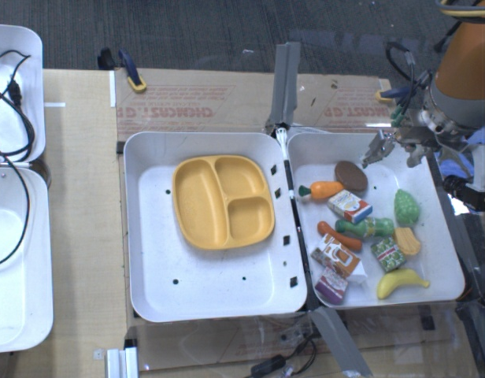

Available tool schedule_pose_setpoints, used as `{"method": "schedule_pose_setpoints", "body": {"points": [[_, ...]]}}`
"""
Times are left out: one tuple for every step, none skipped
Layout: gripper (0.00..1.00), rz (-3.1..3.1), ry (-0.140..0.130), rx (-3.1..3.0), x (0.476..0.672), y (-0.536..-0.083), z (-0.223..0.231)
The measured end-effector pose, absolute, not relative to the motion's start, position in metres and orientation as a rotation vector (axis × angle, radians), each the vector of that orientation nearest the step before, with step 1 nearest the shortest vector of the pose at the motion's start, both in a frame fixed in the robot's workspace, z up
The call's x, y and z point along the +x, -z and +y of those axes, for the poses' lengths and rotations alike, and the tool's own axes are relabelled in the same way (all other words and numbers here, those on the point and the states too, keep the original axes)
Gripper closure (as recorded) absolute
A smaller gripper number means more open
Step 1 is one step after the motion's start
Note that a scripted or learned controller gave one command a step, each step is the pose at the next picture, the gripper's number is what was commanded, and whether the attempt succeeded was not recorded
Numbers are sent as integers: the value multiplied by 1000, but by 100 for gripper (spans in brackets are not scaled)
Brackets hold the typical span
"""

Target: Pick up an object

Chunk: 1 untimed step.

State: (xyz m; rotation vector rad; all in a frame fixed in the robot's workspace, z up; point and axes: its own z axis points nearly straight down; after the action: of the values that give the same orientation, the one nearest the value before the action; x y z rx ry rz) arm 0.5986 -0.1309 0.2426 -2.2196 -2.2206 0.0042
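jaws of the gripper (394, 150) hang spread and empty over the right bin (447, 242) top edge, nearest pick the brown oval (351, 176) just down-left, lying roughly crosswise, carrot (326, 189) beside it.

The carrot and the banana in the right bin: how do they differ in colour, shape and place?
The carrot is orange with a green end; the banana is all yellow. The carrot looks straight, while the banana is curved. The carrot lies near the bin's left wall, towards its far side; the banana lies near the front right corner. Both are toy foods lying flat in the right bin, apart from the gripper.
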Motion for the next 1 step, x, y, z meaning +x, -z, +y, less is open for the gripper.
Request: {"method": "schedule_pose_setpoints", "body": {"points": [[0, -2042, 0, -2390, 616, -102, -154]]}}
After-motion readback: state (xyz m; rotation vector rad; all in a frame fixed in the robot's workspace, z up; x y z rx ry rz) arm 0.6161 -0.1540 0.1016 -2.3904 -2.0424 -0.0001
